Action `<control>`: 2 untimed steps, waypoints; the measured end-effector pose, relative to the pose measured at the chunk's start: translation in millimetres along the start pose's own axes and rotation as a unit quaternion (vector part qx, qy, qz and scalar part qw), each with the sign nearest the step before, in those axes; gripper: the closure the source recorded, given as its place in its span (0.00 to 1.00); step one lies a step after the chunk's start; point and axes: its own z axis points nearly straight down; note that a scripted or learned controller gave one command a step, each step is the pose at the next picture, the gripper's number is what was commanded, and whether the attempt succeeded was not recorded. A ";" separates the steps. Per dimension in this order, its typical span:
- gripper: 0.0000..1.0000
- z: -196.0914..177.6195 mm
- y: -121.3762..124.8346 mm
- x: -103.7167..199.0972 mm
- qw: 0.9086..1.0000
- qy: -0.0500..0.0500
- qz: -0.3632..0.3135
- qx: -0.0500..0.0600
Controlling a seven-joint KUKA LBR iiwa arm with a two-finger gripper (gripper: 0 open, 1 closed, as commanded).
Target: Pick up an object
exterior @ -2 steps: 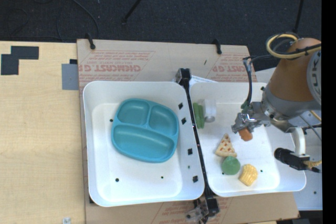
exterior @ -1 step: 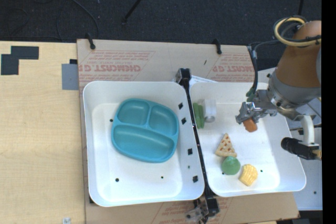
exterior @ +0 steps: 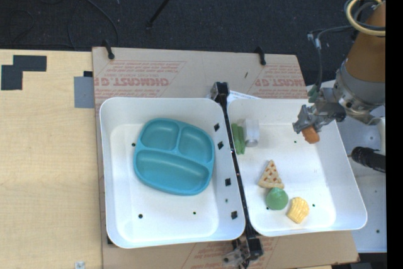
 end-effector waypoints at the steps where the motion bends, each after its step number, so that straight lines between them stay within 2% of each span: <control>1: 1.00 -0.8 -1.5 48.4 1.000 0.001 -0.001 0.003; 2: 1.00 18.8 -7.2 94.8 1.000 0.001 -0.001 0.004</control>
